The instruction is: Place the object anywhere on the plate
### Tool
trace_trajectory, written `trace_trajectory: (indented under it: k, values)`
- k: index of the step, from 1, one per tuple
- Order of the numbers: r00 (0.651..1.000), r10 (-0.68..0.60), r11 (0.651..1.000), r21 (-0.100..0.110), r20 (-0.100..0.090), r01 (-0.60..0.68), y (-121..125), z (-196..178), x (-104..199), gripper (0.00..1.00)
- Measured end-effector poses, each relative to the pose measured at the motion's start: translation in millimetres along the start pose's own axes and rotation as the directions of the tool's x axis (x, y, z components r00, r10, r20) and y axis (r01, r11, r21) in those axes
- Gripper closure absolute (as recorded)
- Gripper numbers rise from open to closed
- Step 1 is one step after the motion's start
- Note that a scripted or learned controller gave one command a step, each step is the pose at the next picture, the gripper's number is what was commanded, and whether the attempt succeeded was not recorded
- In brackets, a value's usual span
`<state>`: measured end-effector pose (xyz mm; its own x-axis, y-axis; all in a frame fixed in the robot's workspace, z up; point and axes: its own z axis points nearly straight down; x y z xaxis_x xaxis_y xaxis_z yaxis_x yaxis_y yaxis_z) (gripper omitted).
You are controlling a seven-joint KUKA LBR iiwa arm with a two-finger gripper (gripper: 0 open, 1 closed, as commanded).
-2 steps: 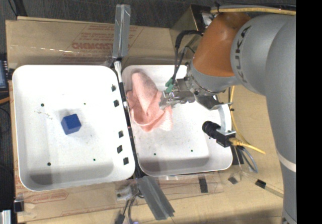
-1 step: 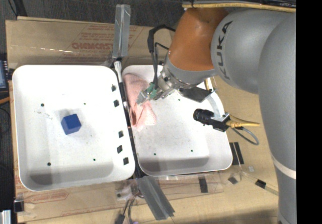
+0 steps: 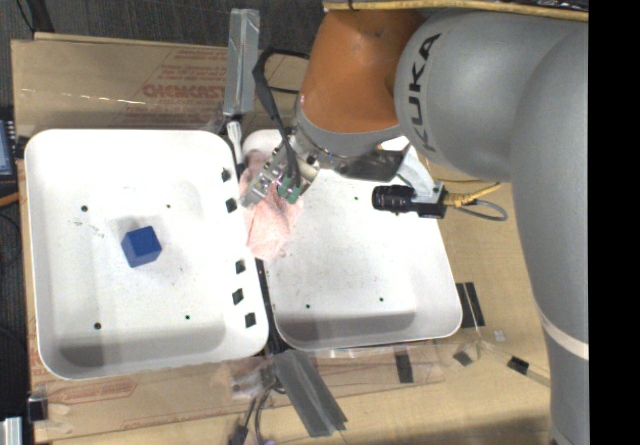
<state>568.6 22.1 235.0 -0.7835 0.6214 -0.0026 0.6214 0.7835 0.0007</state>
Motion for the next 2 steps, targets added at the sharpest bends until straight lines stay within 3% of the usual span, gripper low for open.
trace_trajectory:
  k: [1, 2]
  values:
    - [0.919, -0.394, 0.919, 0.0, 0.0, 0.394, 47.6, -8.0, 29.3, 1.0]
    - [0.782, -0.624, 0.782, -0.001, 0.0, 0.624, 99.9, -5.9, 59.3, 1.0]
